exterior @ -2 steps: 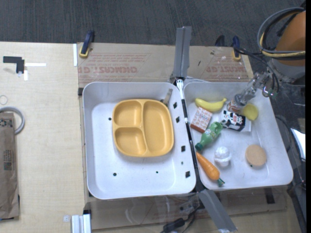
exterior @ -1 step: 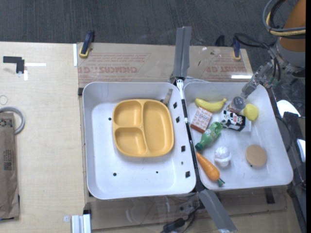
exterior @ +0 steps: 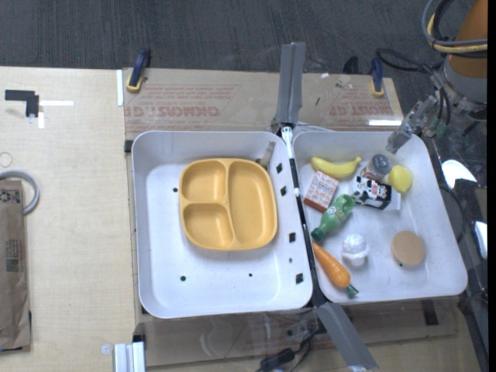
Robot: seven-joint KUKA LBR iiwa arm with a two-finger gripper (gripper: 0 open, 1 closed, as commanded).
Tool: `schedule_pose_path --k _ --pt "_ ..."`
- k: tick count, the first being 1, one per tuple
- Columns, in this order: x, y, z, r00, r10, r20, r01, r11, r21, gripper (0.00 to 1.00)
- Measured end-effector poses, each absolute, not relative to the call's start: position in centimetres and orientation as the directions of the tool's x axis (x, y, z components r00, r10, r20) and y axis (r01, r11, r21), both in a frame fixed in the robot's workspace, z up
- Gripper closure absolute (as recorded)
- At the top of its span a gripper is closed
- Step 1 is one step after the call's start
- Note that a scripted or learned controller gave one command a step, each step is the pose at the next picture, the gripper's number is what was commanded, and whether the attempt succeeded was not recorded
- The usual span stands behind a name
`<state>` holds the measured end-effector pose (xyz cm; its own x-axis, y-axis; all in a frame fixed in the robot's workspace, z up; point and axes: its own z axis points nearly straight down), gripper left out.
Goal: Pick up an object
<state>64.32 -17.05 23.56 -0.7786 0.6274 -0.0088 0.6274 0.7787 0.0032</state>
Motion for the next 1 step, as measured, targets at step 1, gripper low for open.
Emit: schedule_pose_path --k 1 --pt "63.12 -15.92 20.48 -0.771 0.637 -0.002 0.637 0.771 0.001 1.0"
